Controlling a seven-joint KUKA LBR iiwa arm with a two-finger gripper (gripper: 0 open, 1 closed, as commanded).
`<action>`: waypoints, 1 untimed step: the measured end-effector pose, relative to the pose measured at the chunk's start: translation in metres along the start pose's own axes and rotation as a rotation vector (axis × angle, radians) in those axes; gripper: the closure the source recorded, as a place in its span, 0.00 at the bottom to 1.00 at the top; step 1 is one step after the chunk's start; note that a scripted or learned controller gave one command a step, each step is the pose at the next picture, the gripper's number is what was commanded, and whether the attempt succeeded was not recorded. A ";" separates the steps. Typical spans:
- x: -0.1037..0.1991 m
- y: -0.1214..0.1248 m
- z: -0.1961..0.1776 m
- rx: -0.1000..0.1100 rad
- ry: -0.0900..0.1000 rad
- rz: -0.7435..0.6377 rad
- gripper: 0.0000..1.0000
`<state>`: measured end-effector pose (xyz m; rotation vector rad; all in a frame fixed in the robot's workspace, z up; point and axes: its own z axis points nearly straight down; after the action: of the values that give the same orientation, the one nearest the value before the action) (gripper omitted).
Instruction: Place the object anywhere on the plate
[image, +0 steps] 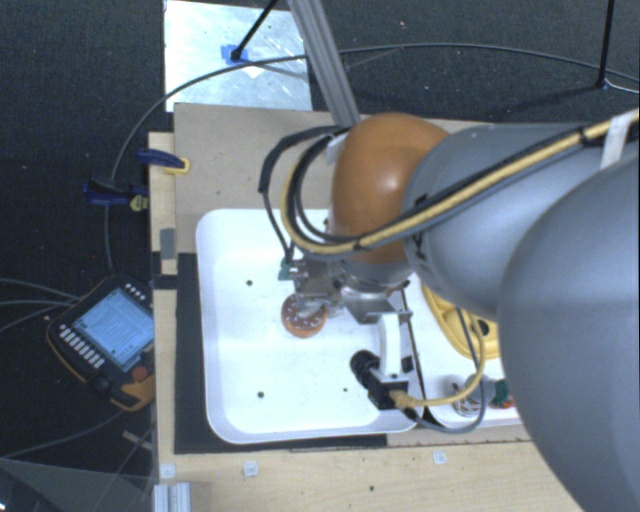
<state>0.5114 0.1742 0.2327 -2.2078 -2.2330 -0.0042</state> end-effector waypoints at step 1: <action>0.004 0.002 0.005 0.001 -0.002 0.005 1.00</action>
<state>0.5129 0.1785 0.2280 -2.2146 -2.2277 -0.0004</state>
